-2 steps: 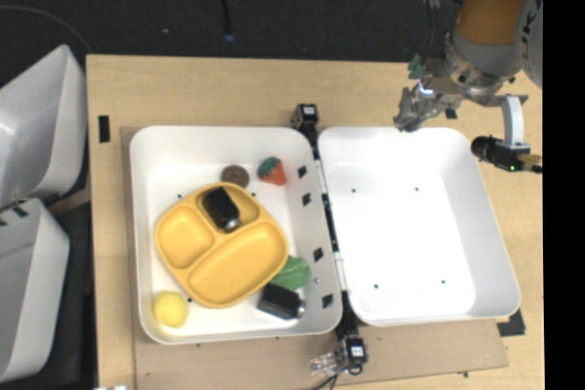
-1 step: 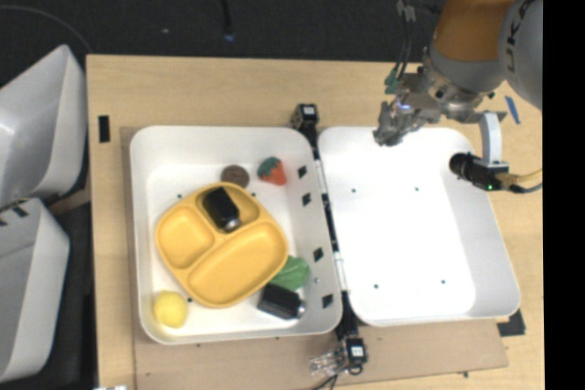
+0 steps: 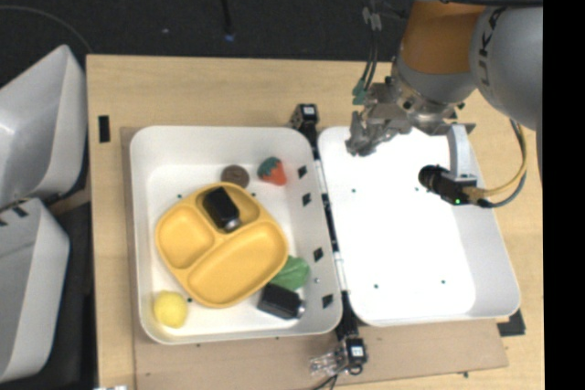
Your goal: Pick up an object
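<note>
The end effector (image 3: 364, 140) hung over the far left corner of the right bin (image 3: 475, 288), near the divide between the two bins. Whether it was released or clenched could not be told from the camera view; nothing was seen in its grasp.

All candidate objects lay in the left bin (image 3: 146, 196). A yellow divided plate (image 3: 233, 265) occupied the middle, with a black block (image 3: 221, 207) resting in its upper compartment. A brown round item (image 3: 235, 174) and a red-and-green strawberry-like toy (image 3: 271, 169) sat just beyond the plate's far edge. A yellow ball (image 3: 170, 310) lay near the front left corner. A second black item (image 3: 280, 302) lay at the plate's front right, touching a green piece (image 3: 294, 269).

Handling assessment: the small toys appeared light and rigid. The ball would likely roll or slip under an off-centre pinch; grip across its widest point. The black block offered flat opposing sides and stood apart from bin walls, making it probably the most secure target. The plate appeared broad and shallow; only its rim would admit a grip.
</note>
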You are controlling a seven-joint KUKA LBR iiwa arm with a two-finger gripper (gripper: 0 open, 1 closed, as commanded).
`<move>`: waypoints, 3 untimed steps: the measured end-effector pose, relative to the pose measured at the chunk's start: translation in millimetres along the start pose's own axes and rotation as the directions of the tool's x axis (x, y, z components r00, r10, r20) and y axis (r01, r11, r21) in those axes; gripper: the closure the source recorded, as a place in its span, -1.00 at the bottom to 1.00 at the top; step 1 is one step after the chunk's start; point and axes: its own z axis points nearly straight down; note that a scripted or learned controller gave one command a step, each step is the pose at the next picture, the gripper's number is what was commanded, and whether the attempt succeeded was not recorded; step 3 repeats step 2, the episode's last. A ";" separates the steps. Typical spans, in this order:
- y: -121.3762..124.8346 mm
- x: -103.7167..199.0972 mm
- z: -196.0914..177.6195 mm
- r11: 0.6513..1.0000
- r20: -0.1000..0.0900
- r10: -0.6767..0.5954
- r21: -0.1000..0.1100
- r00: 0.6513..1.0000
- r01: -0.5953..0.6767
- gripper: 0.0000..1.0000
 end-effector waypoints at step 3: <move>-41.0 84.2 10.0 1.000 0.000 0.000 0.002 1.000 0.000 1.00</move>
